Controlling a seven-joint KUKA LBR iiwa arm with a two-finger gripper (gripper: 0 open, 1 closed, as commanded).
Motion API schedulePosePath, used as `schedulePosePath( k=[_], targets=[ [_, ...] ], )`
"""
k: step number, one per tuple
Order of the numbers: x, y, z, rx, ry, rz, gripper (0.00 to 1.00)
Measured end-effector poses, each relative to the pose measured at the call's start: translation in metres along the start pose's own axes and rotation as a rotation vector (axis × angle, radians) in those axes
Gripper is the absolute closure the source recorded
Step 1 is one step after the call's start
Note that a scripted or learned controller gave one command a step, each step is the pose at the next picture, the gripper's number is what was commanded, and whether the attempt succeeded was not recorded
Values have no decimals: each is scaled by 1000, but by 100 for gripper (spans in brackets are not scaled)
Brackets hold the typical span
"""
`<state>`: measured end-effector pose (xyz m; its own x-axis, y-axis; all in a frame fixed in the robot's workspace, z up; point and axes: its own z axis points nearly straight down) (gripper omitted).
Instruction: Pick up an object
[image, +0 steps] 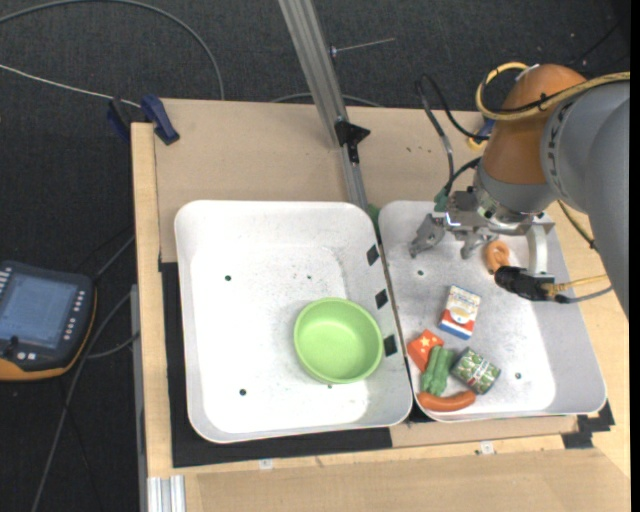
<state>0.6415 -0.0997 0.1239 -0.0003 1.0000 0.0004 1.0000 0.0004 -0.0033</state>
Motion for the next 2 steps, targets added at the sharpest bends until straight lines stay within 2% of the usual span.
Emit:
schedulePosePath(
  k=[1,2],
  targets=[
    [0,0,30,-1,0,0,0],
    [0,1,17,-5,0,0,100]
  ],
)
